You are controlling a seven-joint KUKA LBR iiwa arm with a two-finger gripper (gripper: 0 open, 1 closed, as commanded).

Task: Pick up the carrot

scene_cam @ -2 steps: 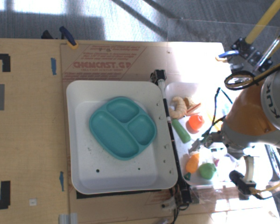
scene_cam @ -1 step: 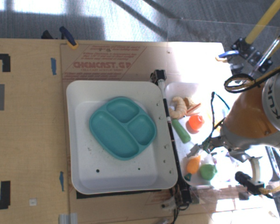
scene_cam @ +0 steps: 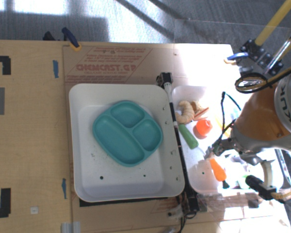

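The carrot [scene_cam: 218, 170] is a short orange piece with a dark tip, lying near the front of the right bin [scene_cam: 196, 92]. My gripper [scene_cam: 214, 153] hangs right over the carrot's upper end, at the end of the grey and orange arm [scene_cam: 262, 120] that covers the bin's right half. Bright glare washes out that part of the bin, so I cannot tell whether the gripper touches the carrot.
A teal divided plate [scene_cam: 127, 132] lies in the left bin [scene_cam: 87, 178]. In the right bin's back part are a beige curled food piece [scene_cam: 186, 110], a green stick [scene_cam: 188, 136] and a red-orange round item [scene_cam: 202, 126]. Cables [scene_cam: 228, 110] hang by the arm.
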